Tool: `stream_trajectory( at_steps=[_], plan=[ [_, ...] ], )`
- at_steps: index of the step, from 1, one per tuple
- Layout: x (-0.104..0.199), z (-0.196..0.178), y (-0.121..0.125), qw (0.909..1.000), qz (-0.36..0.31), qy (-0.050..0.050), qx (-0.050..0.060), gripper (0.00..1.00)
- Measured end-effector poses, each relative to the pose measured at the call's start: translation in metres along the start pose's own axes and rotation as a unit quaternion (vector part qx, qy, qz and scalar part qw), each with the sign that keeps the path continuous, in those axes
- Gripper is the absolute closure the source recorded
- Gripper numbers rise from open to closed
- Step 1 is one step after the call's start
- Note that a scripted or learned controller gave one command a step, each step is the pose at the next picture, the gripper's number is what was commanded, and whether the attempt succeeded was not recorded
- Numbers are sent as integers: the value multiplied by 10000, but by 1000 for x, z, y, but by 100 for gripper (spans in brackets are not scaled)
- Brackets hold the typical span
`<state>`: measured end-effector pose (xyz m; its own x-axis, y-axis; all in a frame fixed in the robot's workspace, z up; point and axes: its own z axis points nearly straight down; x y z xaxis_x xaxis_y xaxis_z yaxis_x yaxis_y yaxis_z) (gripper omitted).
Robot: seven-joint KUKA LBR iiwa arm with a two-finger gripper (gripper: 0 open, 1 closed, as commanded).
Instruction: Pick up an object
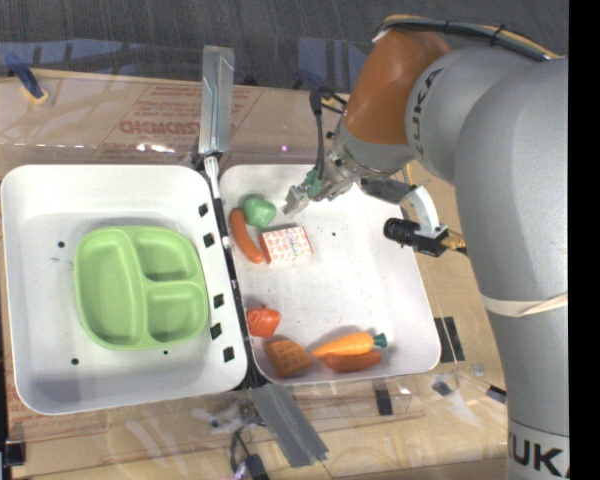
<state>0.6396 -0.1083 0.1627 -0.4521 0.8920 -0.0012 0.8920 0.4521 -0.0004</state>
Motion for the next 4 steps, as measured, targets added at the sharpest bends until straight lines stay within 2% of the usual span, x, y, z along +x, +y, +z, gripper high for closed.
stream_trajectory(
  at_steps=[1, 2, 3, 4],
  plan=[
    [6, 61, -23, 9992, 382, -31, -73, 0],
    [7, 60, -60, 9731, 2300, -25, -110, 0],
    [33, 59, -99, 9902, 1386, -65, -134, 0],
    [36, 59, -154, 9927, 1198, -66, -131, 0]
  ],
)
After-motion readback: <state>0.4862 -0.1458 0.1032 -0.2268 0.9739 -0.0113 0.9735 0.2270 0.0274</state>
